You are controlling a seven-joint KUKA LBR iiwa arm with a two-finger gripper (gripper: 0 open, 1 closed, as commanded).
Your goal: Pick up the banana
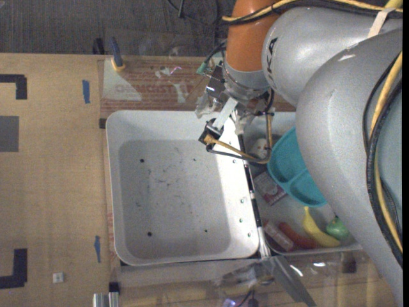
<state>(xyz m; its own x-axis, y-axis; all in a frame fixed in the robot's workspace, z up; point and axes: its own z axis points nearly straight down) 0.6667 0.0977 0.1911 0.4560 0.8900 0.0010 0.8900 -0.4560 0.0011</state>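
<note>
Two white bins sit side by side on the pale wooden bench; the left bin shows a floor with a few dark specks and faint scuffs; the right bin is largely covered by the grey arm reaching in from the right.

Gripper hangs below the orange band, over the upper right corner of the left bin, close to the divide between the bins; its working end is tangled in shadow and glare, so I cannot tell whether it is apart or together; nothing can be seen held in it.

Banana lies in the right bin, near the lower wall, curved, yellow, one end pointing up toward the teal divided plate; it sits between a red object on its left and a green object just beside its right end; contact with either not resolvable. Banana is well apart from the gripper.

One small box with a reddish face lies just left of the plate, by the bin's inner wall.

Bench to the left carries blue tape strips and black tape marks.
</note>
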